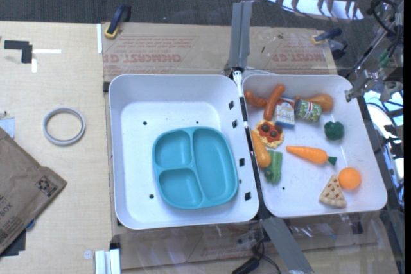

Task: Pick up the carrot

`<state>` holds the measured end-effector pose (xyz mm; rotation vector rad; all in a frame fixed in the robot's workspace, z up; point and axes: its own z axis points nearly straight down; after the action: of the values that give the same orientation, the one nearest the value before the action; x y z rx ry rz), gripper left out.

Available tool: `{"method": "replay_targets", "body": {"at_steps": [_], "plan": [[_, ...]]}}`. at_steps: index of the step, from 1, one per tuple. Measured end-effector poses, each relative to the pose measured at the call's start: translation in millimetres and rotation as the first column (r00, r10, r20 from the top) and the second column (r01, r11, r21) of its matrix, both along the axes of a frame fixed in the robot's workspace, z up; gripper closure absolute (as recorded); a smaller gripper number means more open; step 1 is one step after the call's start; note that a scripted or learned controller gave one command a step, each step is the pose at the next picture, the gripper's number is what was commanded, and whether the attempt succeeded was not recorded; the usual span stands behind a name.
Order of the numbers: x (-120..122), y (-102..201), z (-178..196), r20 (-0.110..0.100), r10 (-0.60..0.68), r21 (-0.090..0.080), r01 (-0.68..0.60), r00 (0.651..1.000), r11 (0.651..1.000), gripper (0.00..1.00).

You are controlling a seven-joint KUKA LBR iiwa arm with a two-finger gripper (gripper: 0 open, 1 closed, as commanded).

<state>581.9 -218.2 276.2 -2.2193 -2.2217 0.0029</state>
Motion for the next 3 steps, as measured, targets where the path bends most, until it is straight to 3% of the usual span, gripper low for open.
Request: {"method": "replay_targets", "body": {"at_steps": [1, 2, 3], "plan": [[-22, 27, -109, 0.001, 0.155, 0.001, -0.155, 0.988, 0.988, 0.0], [-56, 47, -184, 0.003, 0.266, 0.001, -0.266, 0.964, 0.964, 0.0], [-83, 37, -104, 0.004, 0.33, -0.001, -0.33, 0.944, 0.944, 0.0]]}}
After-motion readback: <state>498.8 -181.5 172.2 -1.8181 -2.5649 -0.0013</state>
